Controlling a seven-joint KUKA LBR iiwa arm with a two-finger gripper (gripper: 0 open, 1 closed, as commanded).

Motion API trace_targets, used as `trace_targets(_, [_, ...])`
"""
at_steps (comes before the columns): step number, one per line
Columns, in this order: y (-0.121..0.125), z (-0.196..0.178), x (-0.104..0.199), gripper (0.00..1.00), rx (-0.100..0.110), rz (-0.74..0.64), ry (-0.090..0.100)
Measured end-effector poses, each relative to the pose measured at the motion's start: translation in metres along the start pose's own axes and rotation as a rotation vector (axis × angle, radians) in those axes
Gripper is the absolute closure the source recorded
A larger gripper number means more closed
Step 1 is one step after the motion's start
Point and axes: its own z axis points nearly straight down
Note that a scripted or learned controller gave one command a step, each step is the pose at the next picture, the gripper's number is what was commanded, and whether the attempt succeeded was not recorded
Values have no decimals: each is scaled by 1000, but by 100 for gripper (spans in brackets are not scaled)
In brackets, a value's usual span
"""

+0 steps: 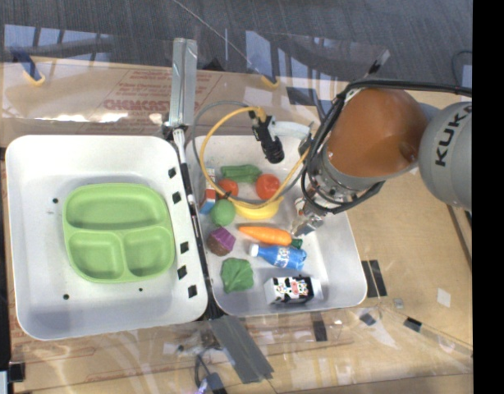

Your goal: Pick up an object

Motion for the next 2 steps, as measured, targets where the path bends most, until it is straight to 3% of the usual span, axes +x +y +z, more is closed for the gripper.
trace_targets(1, [-19, -10, 37, 100, 7, -166, 9])
trace_targets(2, [-42, -44, 68, 100, 10, -437, 16])
